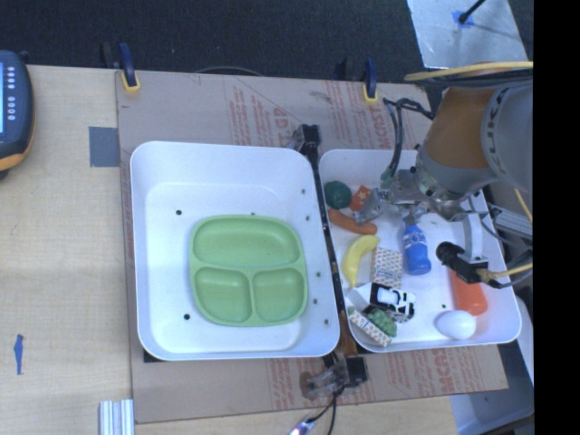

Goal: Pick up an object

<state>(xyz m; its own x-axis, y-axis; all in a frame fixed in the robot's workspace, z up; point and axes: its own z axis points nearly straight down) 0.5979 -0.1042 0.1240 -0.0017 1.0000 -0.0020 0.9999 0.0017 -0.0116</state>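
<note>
My gripper [393,208] hangs low over the back of the right bin [507,333], open, with nothing between its fingers. A blue bottle [416,250] lies just in front of it, cap end toward the gripper. To its left lie a small red piece [362,194], an orange carrot-like stick [349,222] and a dark green ball [337,191]. A yellow banana [360,257] and a patterned box [388,266] lie nearer the front. The arm hides the bin's back right corner.
At the right bin's front are a black-and-white toy [395,301], a green patterned item [372,323], a white egg [455,323] and an orange-red object [470,296]. The left bin [154,243] holds a green divided plate [246,269].
</note>
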